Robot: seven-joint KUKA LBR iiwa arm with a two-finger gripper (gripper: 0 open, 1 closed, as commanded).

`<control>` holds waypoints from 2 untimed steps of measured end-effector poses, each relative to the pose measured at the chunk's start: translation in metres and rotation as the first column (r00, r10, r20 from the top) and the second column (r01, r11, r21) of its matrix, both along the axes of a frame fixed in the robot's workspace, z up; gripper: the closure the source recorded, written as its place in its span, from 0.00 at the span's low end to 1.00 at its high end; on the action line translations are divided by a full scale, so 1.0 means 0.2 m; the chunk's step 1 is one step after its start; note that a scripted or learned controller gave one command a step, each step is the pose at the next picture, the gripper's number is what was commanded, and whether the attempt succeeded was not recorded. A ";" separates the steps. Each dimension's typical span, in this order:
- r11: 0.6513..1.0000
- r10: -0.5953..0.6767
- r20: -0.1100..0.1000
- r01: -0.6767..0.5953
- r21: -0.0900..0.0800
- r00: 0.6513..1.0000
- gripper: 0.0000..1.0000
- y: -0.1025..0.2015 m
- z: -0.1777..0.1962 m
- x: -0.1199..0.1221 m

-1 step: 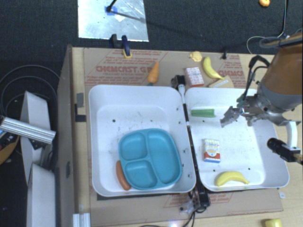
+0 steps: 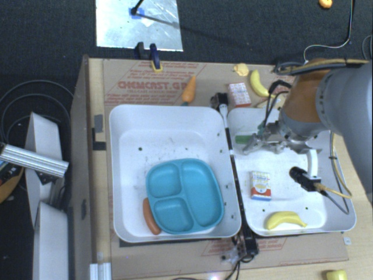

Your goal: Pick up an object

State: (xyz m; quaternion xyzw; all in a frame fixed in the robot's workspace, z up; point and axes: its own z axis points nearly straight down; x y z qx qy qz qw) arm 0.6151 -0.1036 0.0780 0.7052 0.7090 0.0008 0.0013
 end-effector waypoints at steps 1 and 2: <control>1.000 0.001 0.009 -0.001 -0.001 1.000 0.00 -0.04 0.27 0.29; 1.000 -0.004 -0.006 0.004 0.002 1.000 0.00 0.04 0.05 0.11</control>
